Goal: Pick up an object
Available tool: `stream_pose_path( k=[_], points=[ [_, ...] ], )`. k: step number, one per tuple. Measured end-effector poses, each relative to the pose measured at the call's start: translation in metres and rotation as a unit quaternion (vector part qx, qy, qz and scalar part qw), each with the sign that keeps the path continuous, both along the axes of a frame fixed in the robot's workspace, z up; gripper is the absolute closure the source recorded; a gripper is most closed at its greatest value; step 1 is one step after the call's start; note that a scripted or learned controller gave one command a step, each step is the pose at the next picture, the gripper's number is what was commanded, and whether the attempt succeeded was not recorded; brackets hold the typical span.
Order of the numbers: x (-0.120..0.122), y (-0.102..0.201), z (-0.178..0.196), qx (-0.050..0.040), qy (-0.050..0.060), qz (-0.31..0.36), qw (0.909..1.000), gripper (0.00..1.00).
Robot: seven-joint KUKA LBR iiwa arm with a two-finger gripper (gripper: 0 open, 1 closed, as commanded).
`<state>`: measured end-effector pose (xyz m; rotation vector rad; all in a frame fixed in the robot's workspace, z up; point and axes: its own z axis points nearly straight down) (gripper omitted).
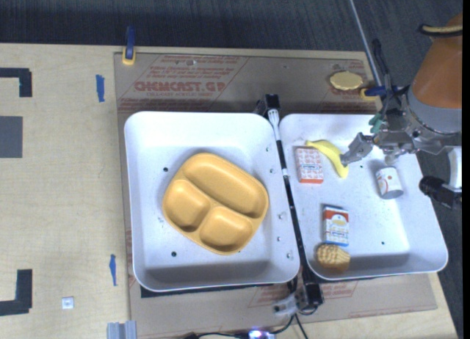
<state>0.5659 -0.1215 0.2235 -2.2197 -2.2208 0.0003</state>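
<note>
whether the metal two-finger gripper is spread or closed i cannot tell; it hangs over the right white plastic bin with nothing visibly in it. just beside it, toward nine o'clock, lies the small yellow plastic toy banana, touching the red-and-white printed carton. the banana is probably light, stiff and a little slick, so taking it across its curved middle looks safest. at four o'clock stands a small white cylindrical can; the left bin holds a yellow three-compartment tray.
</note>
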Motion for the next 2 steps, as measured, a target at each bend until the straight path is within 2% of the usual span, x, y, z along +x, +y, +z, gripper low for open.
stream_pose_path(
  k=[1,2],
  points=[
    [-0.079,-0.026,-0.128,-0.0011,-0.004,-0.001,1.0000,0.00],
    [-0.084,0.023,-0.137,-0.0004,-0.004,0.001,1.0000,0.00]
  ],
)
